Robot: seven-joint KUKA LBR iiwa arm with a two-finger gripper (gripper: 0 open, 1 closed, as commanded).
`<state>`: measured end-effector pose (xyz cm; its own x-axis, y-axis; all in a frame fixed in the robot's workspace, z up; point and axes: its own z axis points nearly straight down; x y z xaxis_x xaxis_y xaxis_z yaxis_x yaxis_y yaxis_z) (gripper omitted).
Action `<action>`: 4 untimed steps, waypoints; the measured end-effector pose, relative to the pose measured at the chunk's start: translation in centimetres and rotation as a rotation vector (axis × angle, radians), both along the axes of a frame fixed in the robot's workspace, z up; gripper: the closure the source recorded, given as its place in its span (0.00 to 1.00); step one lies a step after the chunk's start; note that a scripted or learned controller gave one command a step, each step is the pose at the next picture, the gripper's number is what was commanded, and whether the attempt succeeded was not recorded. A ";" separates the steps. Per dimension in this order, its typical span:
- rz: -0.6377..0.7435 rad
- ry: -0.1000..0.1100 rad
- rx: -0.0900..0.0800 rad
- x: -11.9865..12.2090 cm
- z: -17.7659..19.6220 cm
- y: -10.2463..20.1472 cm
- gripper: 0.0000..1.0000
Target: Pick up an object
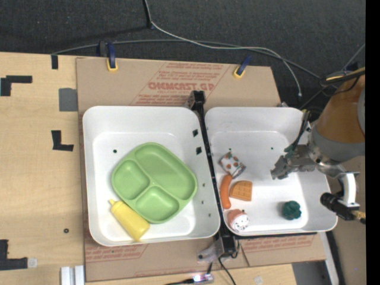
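The gripper (281, 171) hangs over the right bin (261, 126), toward its right side; whether the jaws are wide or narrow I cannot tell. Nothing shows between them. In this bin lie a sausage (225, 191), a waffle (241, 190), a green toy (291, 209) and, apparently, two small figures. The left bin (142, 116) bears a green plate (154, 183) and a yellow bottle (129, 218).

I see my gripper (280, 171) over the right bin (261, 119), apart from the orange waffle (241, 190) and the green toy (291, 209).
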<state>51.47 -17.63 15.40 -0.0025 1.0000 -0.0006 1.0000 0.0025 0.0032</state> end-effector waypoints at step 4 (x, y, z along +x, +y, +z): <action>0.004 0.004 0.002 2.4 6.9 9.6 1.00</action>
<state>53.85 -8.06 22.29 -0.0062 1.0000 0.0010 1.0000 0.0062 -0.0009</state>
